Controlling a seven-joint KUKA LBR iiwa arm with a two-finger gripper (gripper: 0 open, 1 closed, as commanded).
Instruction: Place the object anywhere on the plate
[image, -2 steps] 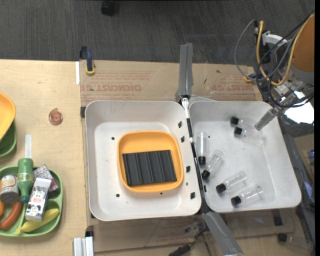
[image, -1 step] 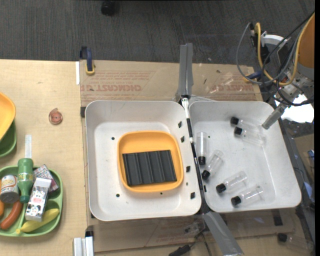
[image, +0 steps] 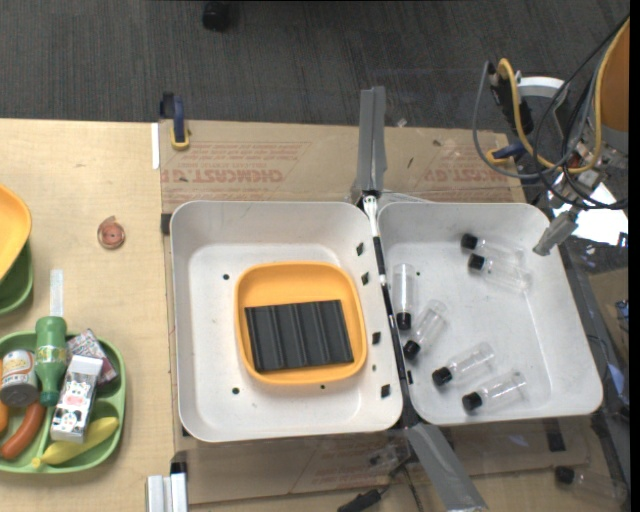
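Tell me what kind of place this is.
Probably a robot lab test bench, not a kitchen: two white bins sit side by side on cardboard, clear vials lie loose in the right one, an orange plate sits in the left, and cables hang nearby.

The arm (image: 610, 90) sits at the far right of the scene, with part of its orange band showing at the upper right corner. From it a slim grey gripper (image: 552, 235) slants down and to the left, its tip hanging at the far right.
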